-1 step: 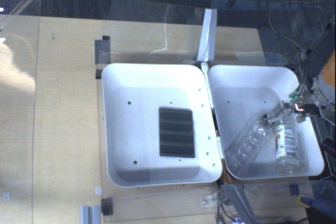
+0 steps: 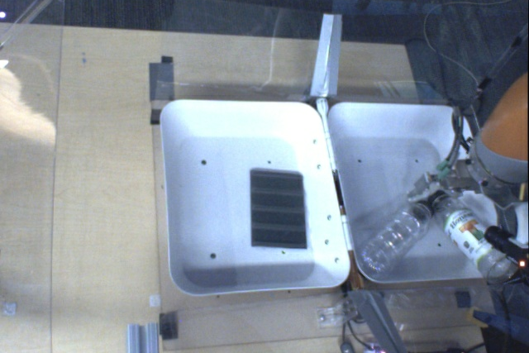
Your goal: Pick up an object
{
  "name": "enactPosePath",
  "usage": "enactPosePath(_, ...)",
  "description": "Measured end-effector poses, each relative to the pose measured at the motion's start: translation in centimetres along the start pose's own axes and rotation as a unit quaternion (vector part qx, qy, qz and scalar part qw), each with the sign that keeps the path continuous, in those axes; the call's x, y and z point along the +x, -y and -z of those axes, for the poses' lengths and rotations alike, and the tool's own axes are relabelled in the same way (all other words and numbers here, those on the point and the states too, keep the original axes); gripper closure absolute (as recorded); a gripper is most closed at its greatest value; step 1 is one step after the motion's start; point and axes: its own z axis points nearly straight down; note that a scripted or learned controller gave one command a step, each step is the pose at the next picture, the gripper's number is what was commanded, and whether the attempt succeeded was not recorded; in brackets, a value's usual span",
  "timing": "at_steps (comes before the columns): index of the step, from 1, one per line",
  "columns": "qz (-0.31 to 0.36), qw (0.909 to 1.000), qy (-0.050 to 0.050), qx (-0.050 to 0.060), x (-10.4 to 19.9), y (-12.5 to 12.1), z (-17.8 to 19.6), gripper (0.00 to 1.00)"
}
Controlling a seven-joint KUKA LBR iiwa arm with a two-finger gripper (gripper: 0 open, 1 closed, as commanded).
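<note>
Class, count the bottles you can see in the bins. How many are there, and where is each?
2. A clear bottle lies slanted in the right bin. A labelled bottle lies beside it near the right edge, under the arm, which may hide more.

My arm (image 2: 506, 132) comes in from three o'clock, its orange band showing at the frame's edge, grey wrist below it angling toward seven o'clock. My fingers (image 2: 431, 188) sit low at the tip; their spread is unclear.
</note>
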Motion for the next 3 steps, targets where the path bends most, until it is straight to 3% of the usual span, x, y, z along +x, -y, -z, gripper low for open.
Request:
enactPosePath(1,0.0,1.0,-0.001,0.0,-1.0,-0.9,-3.1,0.0)
enactPosePath(2,0.001,1.0,0.0,-0.004,-0.9,-1.3,-1.9,1.0)
enactPosePath(3,0.019,0.9998,-0.002,0.003,3.6,-7.1,4.9,1.0)
